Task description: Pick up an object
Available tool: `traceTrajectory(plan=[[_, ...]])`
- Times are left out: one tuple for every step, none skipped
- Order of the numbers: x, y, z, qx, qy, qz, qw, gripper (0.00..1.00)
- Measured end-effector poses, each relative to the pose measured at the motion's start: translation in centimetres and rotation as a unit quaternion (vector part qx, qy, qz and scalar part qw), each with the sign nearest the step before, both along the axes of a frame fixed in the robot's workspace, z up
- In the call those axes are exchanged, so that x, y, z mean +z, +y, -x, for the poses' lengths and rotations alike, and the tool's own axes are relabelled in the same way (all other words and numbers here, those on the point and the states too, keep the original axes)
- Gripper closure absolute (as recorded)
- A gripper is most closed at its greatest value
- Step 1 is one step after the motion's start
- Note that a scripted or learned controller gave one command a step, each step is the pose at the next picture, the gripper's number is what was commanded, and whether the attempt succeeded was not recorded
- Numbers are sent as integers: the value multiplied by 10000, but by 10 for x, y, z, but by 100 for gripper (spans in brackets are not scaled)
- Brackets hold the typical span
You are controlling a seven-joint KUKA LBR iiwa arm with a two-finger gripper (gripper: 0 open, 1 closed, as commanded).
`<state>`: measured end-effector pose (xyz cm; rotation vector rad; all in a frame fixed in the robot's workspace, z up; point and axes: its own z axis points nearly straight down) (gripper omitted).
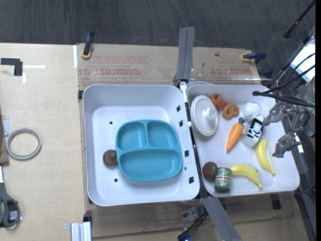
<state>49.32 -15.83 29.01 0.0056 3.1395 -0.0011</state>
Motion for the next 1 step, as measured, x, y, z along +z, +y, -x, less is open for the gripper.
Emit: traceTrajectory(plan=[[-169,-48,-17,-788,6,-2,9969,0]])
